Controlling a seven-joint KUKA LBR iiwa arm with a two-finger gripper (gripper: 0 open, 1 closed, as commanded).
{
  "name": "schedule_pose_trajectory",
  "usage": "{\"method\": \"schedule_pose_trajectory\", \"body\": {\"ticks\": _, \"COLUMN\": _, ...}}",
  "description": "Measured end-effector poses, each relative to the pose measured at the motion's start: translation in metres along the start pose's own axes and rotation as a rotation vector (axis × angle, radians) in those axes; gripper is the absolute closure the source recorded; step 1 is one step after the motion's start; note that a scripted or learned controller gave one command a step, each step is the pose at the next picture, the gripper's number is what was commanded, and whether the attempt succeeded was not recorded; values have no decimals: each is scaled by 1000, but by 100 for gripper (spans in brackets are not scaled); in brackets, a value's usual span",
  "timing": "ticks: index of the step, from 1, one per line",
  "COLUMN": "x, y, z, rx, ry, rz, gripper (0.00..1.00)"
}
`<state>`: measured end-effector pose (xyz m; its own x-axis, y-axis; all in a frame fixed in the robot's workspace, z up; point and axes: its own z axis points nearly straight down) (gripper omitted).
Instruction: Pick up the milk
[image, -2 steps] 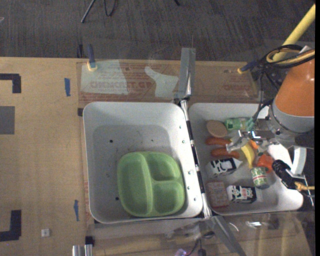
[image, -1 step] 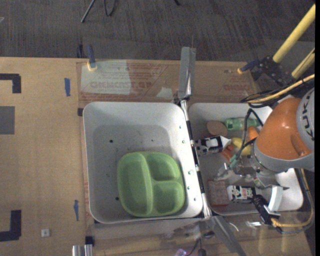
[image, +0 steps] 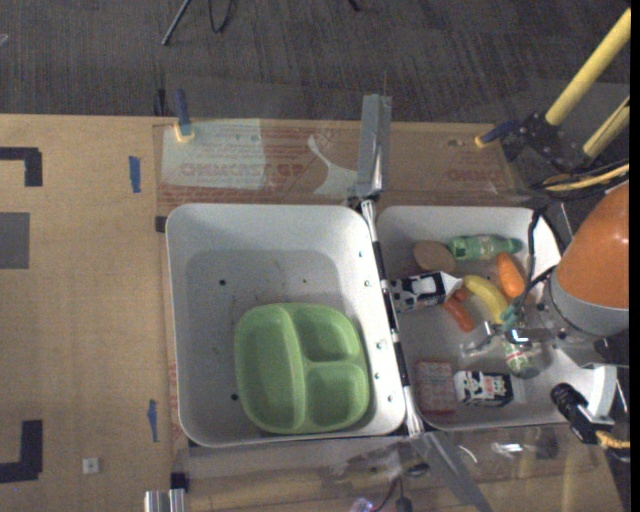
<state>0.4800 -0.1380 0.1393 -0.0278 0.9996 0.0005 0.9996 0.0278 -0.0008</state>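
Two small black-and-white milk cartons lie in the right bin (image: 400, 222). One milk carton (image: 418, 290) rests against the bin's left wall, and the other carton (image: 485, 388) lies near the front edge. My gripper (image: 507, 336) hangs over the middle right of this bin, below the grey and orange arm (image: 598, 268). It is above and slightly right of the front carton, beside a yellow banana (image: 486, 296). Neither carton is between its fingers.
The right bin also holds a green bottle (image: 483, 245), a tan item (image: 433, 256), an orange carrot (image: 510, 275), a red-orange piece (image: 459, 313) and a reddish packet (image: 435, 380). A green divided plate (image: 300, 368) lies in the left bin (image: 200, 250).
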Motion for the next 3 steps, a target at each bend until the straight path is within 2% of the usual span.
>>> {"method": "schedule_pose_trajectory", "body": {"ticks": 1, "x": -74, "y": -2, "z": -2, "rx": 0, "ry": -1, "rz": -39, "gripper": 0}}
{"method": "schedule_pose_trajectory", "body": {"ticks": 2, "x": -31, "y": -1, "z": 32, "rx": 4, "ry": 2, "rz": 28, "gripper": 0}}
{"method": "schedule_pose_trajectory", "body": {"ticks": 3, "x": -32, "y": -1, "z": 24, "rx": 4, "ry": 3, "rz": 31, "gripper": 100}}
